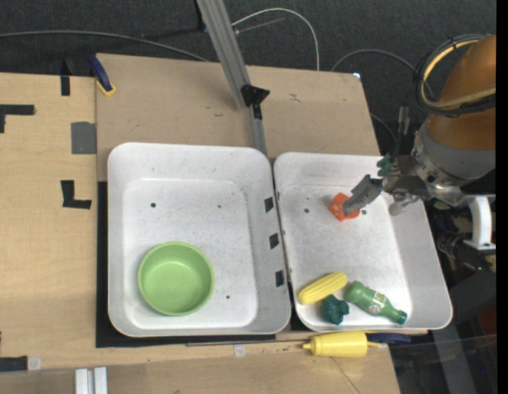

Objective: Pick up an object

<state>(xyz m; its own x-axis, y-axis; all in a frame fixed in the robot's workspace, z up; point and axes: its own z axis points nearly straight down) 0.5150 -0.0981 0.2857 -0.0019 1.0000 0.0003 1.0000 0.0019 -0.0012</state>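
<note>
In the right bin (418, 245), toward its far side, the gripper (358, 203) reaches down at a small orange object (345, 208); I cannot tell if it grasps it or only touches. The step seems to be the grasp itself. Next, a secure closing and a straight lift are needed.

A robotics lab. Two white bins (196, 158) sit on a taped wooden bench (40, 220). Cables (278, 15) trail across dark carpet.
</note>
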